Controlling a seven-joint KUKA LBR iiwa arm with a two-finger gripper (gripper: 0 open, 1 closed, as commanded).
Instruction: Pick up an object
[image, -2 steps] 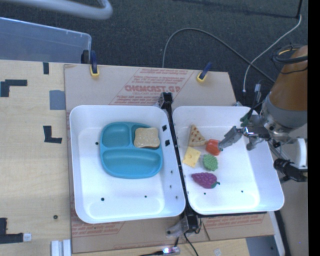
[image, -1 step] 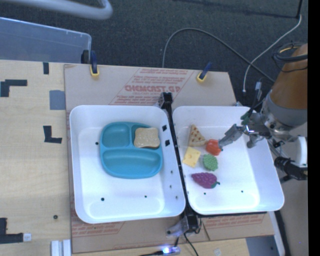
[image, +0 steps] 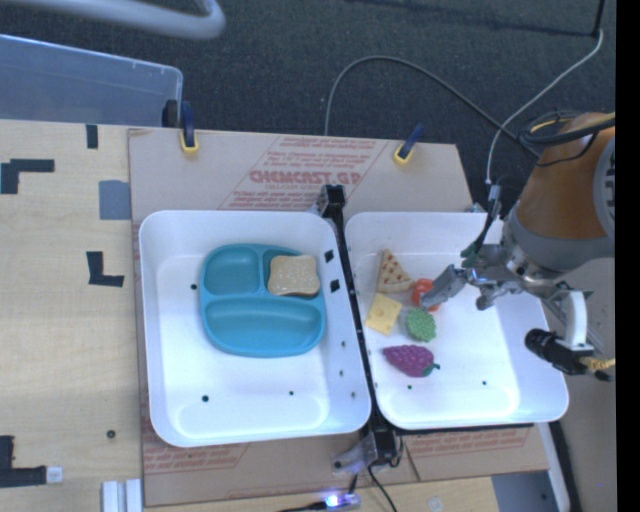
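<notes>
Toy food in right bin (image: 500, 395): grapes (image: 410, 359), broccoli (image: 421, 324), cheese (image: 383, 314), pizza slice (image: 392, 271). Gripper (image: 437, 293) just above broccoli; fingers' state unclear.

I can read red print on the brown cardboard sheet (image: 300, 170) under the bins, on its far part: "CHEMCAST GP", repeated smaller in rows. I can read nothing else.

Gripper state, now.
Gripper: over the right bin, tip by a red toy; whether it grips anything cannot be told.
</notes>
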